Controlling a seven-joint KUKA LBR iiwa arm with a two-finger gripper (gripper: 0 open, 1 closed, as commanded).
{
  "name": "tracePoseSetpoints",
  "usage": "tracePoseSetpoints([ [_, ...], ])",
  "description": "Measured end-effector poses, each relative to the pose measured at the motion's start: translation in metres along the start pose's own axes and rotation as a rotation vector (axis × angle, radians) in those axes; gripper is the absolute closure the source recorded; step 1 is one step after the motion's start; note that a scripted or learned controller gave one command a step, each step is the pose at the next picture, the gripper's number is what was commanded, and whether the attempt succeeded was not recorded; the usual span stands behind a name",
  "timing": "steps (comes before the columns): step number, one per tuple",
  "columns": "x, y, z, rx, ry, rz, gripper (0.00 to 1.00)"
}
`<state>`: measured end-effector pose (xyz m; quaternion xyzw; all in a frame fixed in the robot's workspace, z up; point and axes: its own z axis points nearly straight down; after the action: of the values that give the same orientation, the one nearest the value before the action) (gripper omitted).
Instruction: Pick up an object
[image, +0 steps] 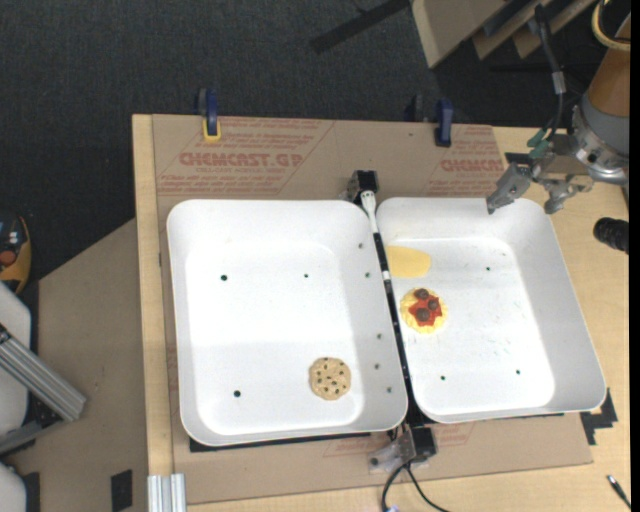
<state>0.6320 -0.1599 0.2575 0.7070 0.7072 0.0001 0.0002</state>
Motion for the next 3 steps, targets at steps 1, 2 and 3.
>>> tracePoseSetpoints([
  [1, 0.097, -0.04, -0.031, 0.001, 0.005, -0.01, 0.0],
  [2, 0.192, -0.034, -0.003, 0.005, 0.004, -0.01, 0.0],
  [3, 0.185, -0.033, -0.015, 0.0, 0.001, -0.001, 1.0],
])
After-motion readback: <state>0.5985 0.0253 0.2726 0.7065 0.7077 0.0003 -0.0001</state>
